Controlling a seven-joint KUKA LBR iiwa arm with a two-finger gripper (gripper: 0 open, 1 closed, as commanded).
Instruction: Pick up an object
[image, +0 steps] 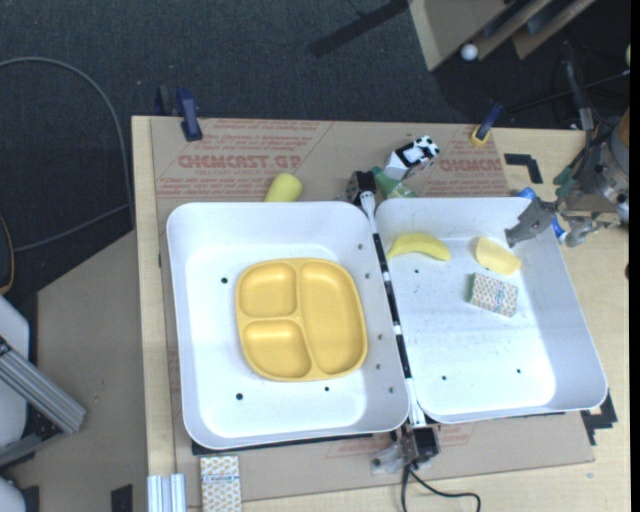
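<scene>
The fingers of the grey two-finger gripper are being held over the right white bin's far corner; whether spread or pressed cannot be told. Nothing is being gripped. Candidates are lying nearby: a pale yellow lump, a speckled square block, a yellow plastic banana.

Red print reading "CHEMCAST GP" runs across the brown sheet covering the tabletop, at 12 o'clock from the left bin; smaller lines around it stay illegible.
</scene>
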